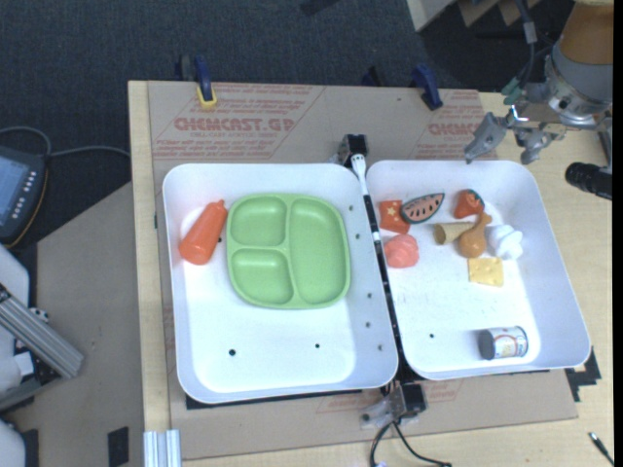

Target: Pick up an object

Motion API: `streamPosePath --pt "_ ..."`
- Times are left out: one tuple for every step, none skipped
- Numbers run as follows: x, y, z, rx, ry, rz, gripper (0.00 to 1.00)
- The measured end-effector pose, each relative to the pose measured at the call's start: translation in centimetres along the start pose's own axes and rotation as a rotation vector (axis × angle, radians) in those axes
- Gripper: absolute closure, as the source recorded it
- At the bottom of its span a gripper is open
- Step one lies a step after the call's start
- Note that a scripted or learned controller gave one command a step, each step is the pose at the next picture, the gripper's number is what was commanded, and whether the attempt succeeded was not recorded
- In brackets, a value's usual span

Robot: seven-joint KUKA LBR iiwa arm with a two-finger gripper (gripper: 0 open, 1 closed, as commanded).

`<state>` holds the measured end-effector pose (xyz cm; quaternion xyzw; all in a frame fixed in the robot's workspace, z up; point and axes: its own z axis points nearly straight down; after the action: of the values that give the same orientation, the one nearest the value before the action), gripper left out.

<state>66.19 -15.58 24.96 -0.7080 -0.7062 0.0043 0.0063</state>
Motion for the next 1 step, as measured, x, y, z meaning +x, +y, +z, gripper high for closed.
streamPosePath --pt "0.04 0.22 -0.89 -0.014 -0.003 -0.003 0.0"
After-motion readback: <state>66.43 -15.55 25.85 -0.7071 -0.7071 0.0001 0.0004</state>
